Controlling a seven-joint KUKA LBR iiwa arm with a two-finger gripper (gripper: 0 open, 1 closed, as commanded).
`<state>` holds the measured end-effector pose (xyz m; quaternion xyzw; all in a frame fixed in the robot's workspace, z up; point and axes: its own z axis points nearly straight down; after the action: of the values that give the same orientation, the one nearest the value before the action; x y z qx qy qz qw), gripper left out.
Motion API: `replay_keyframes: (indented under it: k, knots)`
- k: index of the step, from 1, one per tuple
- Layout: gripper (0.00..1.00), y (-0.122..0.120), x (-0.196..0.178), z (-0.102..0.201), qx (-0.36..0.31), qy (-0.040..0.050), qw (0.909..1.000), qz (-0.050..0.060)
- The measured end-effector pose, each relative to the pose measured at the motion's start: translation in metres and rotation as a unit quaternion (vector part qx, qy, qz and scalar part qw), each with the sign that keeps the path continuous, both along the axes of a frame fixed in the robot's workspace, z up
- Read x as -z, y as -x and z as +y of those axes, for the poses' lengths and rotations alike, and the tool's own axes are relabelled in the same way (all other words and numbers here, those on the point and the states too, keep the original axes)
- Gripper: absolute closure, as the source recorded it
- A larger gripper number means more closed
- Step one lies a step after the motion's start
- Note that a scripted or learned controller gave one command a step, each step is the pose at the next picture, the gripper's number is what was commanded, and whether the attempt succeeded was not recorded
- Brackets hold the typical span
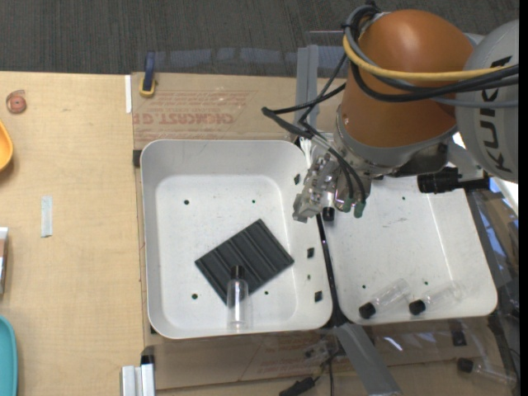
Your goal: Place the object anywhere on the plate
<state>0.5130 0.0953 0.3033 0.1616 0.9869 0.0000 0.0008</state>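
The claw [318,196] hangs over the inner edge of the left bin [157,221], just at the border where the two bins meet, under the big orange band of the arm [404,73]. Its fingers are seen from above among cables and metal parts, and I cannot tell if they are spread or pressed together; nothing is visible between them.

The dark ribbed plate [252,254] lies flat on the floor of the left bin, lower and to the left of the claw, near but apart from it, and it is turned at a slant. A clear vial with a black cap [237,297] lies on the lower corner of this plate: the cap end rests on the plate and the clear body goes out over the plate edge toward the front wall of the bin.

In the right bin [478,295], lower and to the right of the claw, two more clear vials with black caps lie near the front wall. The first vial [384,298] is closer to the claw, the second vial [436,298] is just beside it, farther to the right. Both are well apart from the claw
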Motion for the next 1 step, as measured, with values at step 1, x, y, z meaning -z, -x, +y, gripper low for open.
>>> replay_keyframes:
  k: [1]
  knots:
    - [1.0, -0.0814, 0.0974, -0.0323, -0.257, -0.0004, 0.9664, 0.0]
